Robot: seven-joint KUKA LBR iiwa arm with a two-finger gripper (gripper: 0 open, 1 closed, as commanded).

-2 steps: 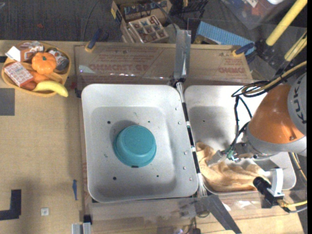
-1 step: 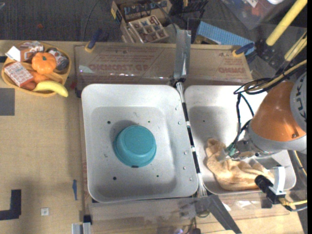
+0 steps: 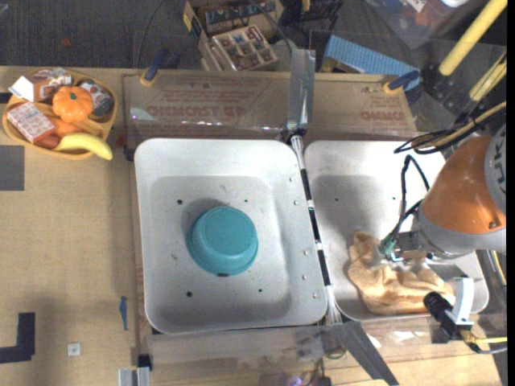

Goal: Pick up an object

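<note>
**Arm lowered over a crumpled cloth in the right-hand bin**

Two shallow white bins are shown side by side on the bench. In the left bin (image 3: pixel 161 175) a teal bowl (image 3: pixel 224 240) is seen lying upside down near the middle of the floor, well apart from the arm. In the right bin (image 3: pixel 346 175) a tan cloth (image 3: pixel 378 284) is seen bunched against the near wall, its folds rising toward the arm. The arm (image 3: pixel 463 203) is brought in from the right edge, its orange band placed directly over the near right part of that bin, so that the wrist is held above the cloth. The gripper (image 3: pixel 402 256) is seen at the cloth's upper right edge, touching or just above the fabric; whether it is apart, together, or clamped on the cloth cannot be told, because the wrist covers it from above.

The cloth is judged to be the intended object, since the tool is placed over it and not over the bowl. The grasp is judged to be at the descent or closing step; no lift is shown. A soft heap is expected to yield and slip, so only a fold may be caught. A fruit basket (image 3: pixel 60 115) is set on the bench's far left corner, outside both bins.
</note>
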